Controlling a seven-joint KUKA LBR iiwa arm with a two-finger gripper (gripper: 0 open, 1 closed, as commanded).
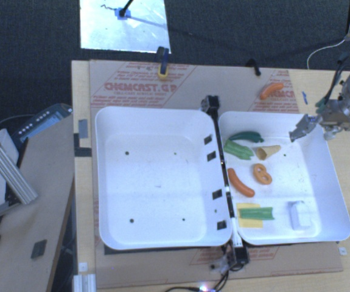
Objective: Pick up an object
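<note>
The right bin (pixel 330 169) holds several small toy foods. A dark green pepper (pixel 246 137) and a light green pod (pixel 238 150) lie near its back left. A tan wedge (pixel 267 152) rests beside them. An orange pretzel (pixel 262 174) and an orange sausage (pixel 240 183) sit mid-bin. A green piece on a yellow block (pixel 254 214) and a white block (pixel 297 215) lie near the front. My gripper (pixel 302 129) hovers over the bin's back right part, apart from every object.
The left bin (pixel 105 163) stands beside the right one, joined by a black clamp strip (pixel 218 163). An orange sausage (pixel 272 90) lies on the cardboard behind the bins. A yellow-and-blue clip (pixel 162 64) sits at the back. A cable (pixel 327 47) loops above the arm.
</note>
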